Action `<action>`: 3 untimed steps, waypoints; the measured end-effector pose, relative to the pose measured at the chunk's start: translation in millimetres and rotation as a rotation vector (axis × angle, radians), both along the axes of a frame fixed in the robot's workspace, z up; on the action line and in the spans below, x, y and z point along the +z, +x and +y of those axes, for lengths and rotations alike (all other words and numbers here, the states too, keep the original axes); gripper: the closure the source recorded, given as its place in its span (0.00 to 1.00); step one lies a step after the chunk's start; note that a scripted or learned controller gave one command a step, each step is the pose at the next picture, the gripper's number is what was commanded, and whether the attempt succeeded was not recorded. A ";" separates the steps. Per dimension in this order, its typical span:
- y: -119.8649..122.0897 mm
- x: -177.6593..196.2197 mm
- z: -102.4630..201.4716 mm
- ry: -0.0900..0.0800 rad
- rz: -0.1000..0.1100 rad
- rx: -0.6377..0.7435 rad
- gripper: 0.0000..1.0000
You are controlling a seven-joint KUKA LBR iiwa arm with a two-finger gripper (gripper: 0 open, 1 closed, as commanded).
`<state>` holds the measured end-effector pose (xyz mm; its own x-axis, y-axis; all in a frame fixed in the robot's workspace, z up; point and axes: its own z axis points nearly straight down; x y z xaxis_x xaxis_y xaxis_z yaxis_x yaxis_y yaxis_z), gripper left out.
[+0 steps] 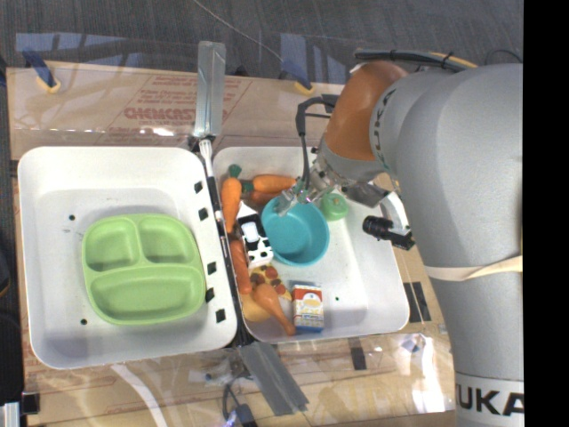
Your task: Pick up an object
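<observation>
Teal bowl (296, 233) is seen right under the gripper (300, 196) in the right bin (378, 283); grip can't be told.

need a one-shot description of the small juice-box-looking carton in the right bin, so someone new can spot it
Take the right white bin, the one crowded with toy food beside the bin holding the green divided tray. Go to its near edge, below the teal bowl. The carton stands there just right of the carrots; it is the one boxy item, with an orange and white face and blue side.
</observation>
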<state>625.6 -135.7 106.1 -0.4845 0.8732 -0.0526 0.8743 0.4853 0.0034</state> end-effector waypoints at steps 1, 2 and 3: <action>30.2 -4.9 -18.6 0.027 0.008 -0.429 1.00; 33.0 152.8 -26.5 0.049 0.007 -0.452 1.00; 32.6 17.8 -9.9 0.051 0.006 -0.747 1.00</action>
